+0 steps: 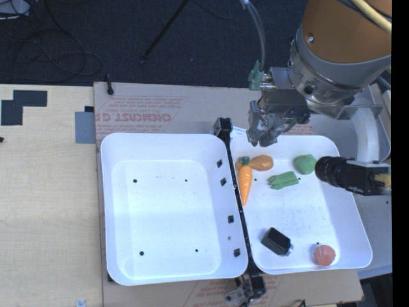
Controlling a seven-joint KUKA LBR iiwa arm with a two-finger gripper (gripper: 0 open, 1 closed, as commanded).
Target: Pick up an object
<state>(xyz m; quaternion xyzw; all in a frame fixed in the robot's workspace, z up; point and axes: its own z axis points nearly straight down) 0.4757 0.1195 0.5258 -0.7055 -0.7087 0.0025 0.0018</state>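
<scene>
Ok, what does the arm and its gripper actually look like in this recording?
The arm is bulky and rounded: a broad orange band up top, with a grey metallic ring and housing beneath it. The gripper is a dark grey, boxy metal assembly ending in short dark fingers. A grey cable curves down from above to a small green connector beside the wrist.

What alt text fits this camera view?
The pincer hangs over the right bin's far edge, above an orange piece and a carrot. The bin also holds two green pieces, a black block and a pink ball.
</scene>
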